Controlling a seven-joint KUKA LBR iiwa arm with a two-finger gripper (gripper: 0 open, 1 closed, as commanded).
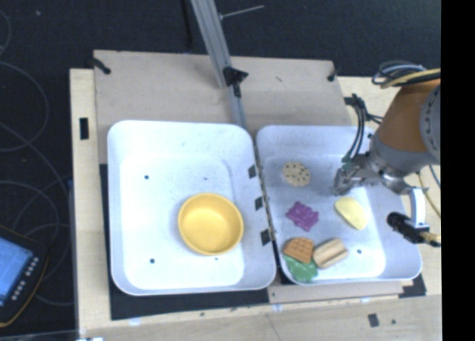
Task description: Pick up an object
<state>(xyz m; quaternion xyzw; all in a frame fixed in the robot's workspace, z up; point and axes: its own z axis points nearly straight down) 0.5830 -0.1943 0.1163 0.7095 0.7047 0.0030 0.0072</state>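
Note:
The right bin holds a round cookie, a purple toy piece, a pale yellow wedge, a tan bread roll, a waffle-like square and a green piece under it. My gripper hangs over the right bin, just above and left of the yellow wedge and to the right of the cookie. Nothing shows between its fingers.
A yellow bowl sits in the left bin. A metal pole slants up from between the two bins. The arm's orange band is over the right bin's far right side. Cables hang by the right rim.

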